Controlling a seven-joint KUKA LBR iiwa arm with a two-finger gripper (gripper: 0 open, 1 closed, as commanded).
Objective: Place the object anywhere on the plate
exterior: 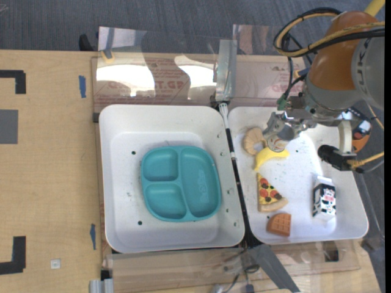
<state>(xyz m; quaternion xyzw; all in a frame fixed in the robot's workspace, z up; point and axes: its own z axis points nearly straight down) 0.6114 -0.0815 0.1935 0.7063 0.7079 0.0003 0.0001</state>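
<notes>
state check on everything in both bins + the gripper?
plate: in left bin, nothing on it
cookie: right bin, beside gripper
banana: right bin, just below gripper
pizza slice: lying flat
waffle: lying flat
milk carton: near the right wall
gripper: low over the banana and cookie

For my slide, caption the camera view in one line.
Claw poised over toy foods in the right bin; teal divided plate waits in the left bin.
</notes>
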